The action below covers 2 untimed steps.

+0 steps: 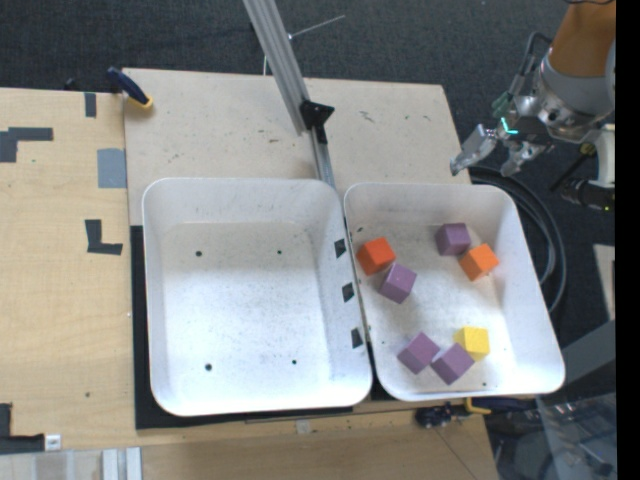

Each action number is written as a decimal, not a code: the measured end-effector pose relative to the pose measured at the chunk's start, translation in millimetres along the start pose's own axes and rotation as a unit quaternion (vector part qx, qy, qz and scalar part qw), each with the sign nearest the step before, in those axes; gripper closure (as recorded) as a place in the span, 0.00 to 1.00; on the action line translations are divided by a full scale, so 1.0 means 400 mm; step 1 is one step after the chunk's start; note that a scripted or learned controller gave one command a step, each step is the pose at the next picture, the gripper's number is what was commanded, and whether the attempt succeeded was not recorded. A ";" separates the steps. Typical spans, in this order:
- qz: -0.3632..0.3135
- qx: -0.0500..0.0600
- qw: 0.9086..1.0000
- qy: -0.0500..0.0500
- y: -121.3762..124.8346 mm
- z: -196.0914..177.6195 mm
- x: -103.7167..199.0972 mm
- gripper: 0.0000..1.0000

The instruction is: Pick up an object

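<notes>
A pale wooden bench (60,218) on a dark carpeted floor (120,18) carries two shallow white bins side by side on a black mat, seen from above at a slant.

The gripper (492,151) hangs at upper right, beyond the far rim of the right bin (535,298) and over the dark floor, clear of every block. Its fingers are spread apart, one fingertip (468,158) pointing left and down, the other toward the cables; nothing lies between them. A green light glows on the gripper body. Above it the grey wrist rises to the orange band (585,28) at the frame's top right corner.

The right bin holds seven blocks. Nearest the gripper are a purple cube (453,238) and, just beside it, an orange cube (480,261). Toward the bin's left wall sits a second orange block (376,255), touching a purple block (398,282) below it. At the near end a yellow cube (474,341) sits touching two purple blocks (434,357).

The left bin (160,268) has a speckled floor with four small dark holes. An aluminium rail (278,48) slants down from the top edge to the gap between the bins. Farther left, a blue-and-yellow clamp (130,86) lies at the board's corner, and grey and black tape patches (112,168) mark the bench.
</notes>
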<state>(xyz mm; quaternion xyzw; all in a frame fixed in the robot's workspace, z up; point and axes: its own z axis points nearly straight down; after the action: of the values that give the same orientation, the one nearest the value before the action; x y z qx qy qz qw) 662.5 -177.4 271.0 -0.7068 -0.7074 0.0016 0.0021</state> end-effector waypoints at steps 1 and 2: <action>0.000 -0.002 1.000 -0.001 0.002 -0.008 0.000 0.00; 0.000 0.001 1.000 0.000 0.003 0.155 0.007 0.00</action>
<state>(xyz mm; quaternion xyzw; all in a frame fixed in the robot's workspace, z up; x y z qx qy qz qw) 663.5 -174.6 209.1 -0.7065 -0.7077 0.0027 0.0027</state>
